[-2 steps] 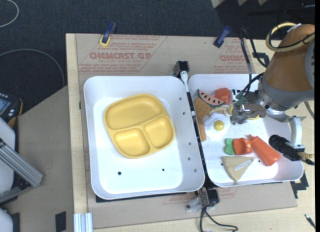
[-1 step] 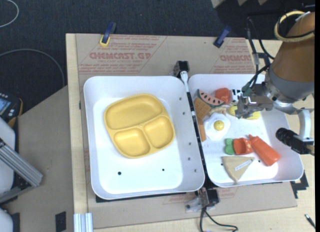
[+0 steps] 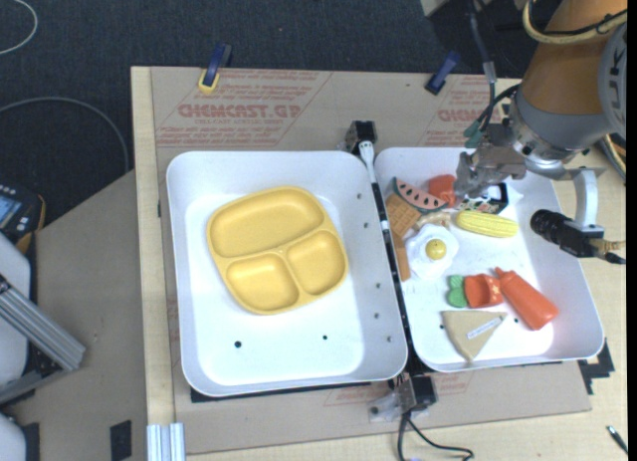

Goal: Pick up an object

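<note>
Nearest the camera, front edge of right bin [image 3: 587, 335], lies a tan wedge [image 3: 472, 332], cheese- or sandwich-like. Largest to smallest: left bin [image 3: 189, 280] holds a yellow divided plate [image 3: 276, 248], three compartments, roughly centered. Right bin carries the toy food cluster: orange carrot-like piece [image 3: 525, 300] at right; red piece [image 3: 481, 289] touching it, green bit [image 3: 456, 291] on its left; fried egg [image 3: 434, 248] mid-bin; yellow corn [image 3: 486, 223] above; watermelon slice [image 3: 420, 193] near the back; a brown waffle-like piece [image 3: 401, 216] by the divider. Grey arm [image 3: 572, 71] reaches in from right. Gripper [image 3: 480, 186] is low over the bin's back part, just above the corn, beside the watermelon. Cannot tell its state; nothing visibly held.
</note>
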Motion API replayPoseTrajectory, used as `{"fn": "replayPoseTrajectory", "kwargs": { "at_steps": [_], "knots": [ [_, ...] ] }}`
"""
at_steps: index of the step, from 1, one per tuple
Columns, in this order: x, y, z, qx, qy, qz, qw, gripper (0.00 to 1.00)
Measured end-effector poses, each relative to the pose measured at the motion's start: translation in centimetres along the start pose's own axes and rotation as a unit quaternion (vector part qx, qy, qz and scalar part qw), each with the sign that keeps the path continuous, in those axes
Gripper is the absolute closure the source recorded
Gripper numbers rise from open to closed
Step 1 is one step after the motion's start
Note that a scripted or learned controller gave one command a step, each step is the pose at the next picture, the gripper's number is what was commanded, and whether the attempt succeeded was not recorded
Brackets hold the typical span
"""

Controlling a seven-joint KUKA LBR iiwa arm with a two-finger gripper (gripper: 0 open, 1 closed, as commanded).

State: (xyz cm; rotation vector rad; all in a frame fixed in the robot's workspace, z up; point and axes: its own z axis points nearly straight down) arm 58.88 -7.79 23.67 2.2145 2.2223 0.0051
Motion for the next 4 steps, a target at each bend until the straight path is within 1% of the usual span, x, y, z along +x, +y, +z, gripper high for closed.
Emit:
{"fn": "replayPoseTrajectory", "kwargs": {
  "at_steps": [1, 2, 3, 4],
  "knots": [
    [1.4, 4.9, 0.1, 0.001, 0.000, 0.000, 1.0000, 1.00],
    [1.8, 5.4, 2.2, 0.004, 0.000, 0.001, 1.0000, 1.00],
    [1.2, 5.1, 2.2, 0.004, 0.000, 0.002, 1.0000, 1.00],
    [1.7, 5.6, 2.0, 0.001, -0.001, 0.001, 1.0000, 1.00]
  ]
}}
